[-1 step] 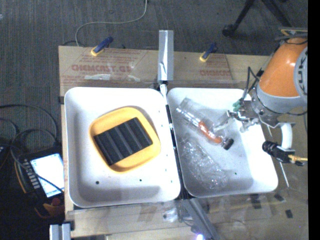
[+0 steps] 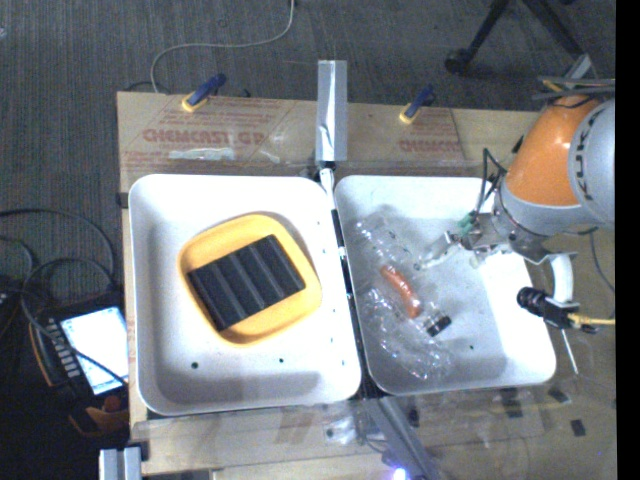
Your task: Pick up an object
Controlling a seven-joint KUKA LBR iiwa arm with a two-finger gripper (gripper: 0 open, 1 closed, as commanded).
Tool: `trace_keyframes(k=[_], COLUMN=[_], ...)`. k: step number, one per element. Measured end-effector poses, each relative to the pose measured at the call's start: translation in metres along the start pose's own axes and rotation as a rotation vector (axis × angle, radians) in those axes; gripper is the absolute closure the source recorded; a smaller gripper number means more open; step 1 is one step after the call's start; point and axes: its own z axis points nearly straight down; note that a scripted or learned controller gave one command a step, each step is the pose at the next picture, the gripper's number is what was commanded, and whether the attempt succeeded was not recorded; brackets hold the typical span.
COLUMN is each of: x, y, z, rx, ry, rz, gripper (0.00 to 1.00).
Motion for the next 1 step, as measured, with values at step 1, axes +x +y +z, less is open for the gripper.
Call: trace_keyframes(k=[1], x=[-0.0295], y=[-0.0272], z=[-0.0316], rx=[0.002], ry=[-0.002], rz=[-0.067], gripper=[0.0])
